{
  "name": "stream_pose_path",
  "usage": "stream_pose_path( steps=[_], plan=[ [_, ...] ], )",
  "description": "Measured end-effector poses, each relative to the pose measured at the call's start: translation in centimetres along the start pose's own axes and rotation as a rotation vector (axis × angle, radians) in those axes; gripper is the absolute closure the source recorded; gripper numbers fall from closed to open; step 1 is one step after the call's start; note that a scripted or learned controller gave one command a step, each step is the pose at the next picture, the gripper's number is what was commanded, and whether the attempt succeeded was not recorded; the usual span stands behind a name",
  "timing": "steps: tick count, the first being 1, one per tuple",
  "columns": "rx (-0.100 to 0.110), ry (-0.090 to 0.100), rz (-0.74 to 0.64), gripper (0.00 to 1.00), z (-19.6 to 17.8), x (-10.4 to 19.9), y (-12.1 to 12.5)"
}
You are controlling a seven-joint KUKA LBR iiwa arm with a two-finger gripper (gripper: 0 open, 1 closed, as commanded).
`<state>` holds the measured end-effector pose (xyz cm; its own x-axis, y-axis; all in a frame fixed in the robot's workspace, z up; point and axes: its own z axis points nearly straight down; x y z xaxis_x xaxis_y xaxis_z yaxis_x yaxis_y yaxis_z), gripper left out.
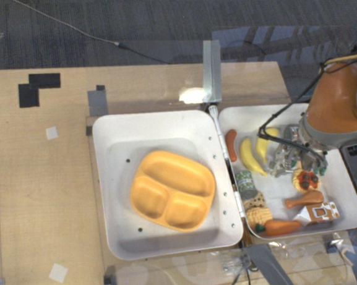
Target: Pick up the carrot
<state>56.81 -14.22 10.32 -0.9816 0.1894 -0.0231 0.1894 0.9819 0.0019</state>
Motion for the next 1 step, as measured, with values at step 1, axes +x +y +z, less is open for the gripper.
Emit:
stream_pose_path(
  steps=[1],
  plan=[
    [0.000,0.001,0.000,0.00,0.06,0.03,0.03]
  ],
)
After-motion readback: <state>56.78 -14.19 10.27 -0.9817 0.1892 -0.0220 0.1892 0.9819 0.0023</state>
